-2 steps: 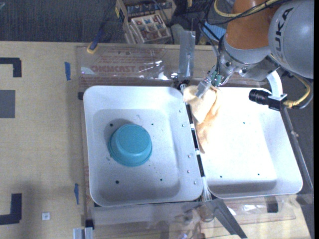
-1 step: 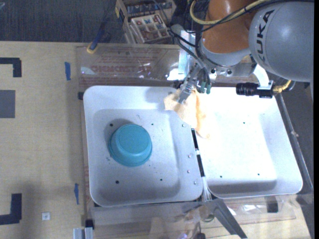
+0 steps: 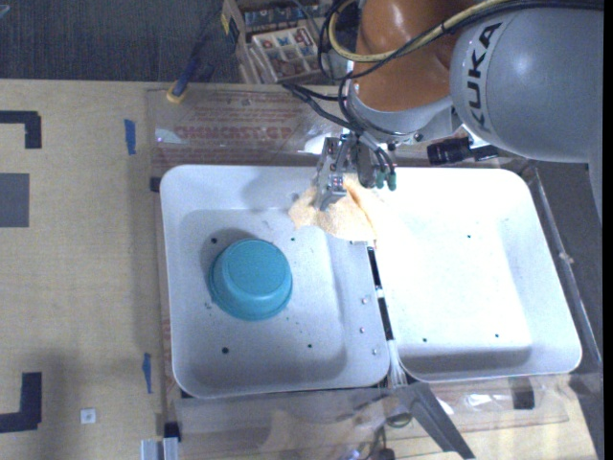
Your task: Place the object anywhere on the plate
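Looking down from above, two white bins sit side by side on a bench. The left bin has a blue thing in it that is round and looks like a bowl turned upside down. It sits left of the middle of that bin, on the bin's floor, with nothing touching it. The right bin is just beside the left one, and their rims meet down the middle. The big grey arm comes in from the right at the top, with its orange band above the wrist. The gripper hangs down over the back right corner of the left bin, close to where the two bins meet. A soft yellow-orange object is right at the tips of the gripper. Part of it seems to be pinched between the fingers, and the rest droops down onto the bin's rim and floor. It looks like a floppy cloth or sponge, but I cannot tell which. The object is well apart from the blue thing.
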Motion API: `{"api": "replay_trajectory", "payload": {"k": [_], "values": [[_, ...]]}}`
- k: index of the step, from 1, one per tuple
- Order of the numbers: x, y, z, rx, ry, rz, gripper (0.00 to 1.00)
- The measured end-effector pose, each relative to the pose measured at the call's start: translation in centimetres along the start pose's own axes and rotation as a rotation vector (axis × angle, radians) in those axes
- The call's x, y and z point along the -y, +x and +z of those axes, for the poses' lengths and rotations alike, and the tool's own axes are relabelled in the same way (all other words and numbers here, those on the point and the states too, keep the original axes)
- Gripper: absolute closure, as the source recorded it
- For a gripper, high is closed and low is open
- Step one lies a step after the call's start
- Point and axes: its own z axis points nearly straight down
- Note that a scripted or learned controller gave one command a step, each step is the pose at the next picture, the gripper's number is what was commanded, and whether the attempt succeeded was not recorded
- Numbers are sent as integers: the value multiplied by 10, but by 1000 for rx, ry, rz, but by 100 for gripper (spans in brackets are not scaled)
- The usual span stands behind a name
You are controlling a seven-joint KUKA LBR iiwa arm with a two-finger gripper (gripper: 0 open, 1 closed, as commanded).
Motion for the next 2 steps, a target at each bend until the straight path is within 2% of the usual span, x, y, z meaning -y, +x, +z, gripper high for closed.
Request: {"api": "replay_trajectory", "payload": {"k": [1,2], "values": [[-52,4,-5,5,-2,-47,100],[-52,4,-5,6,-2,-47,0]]}}
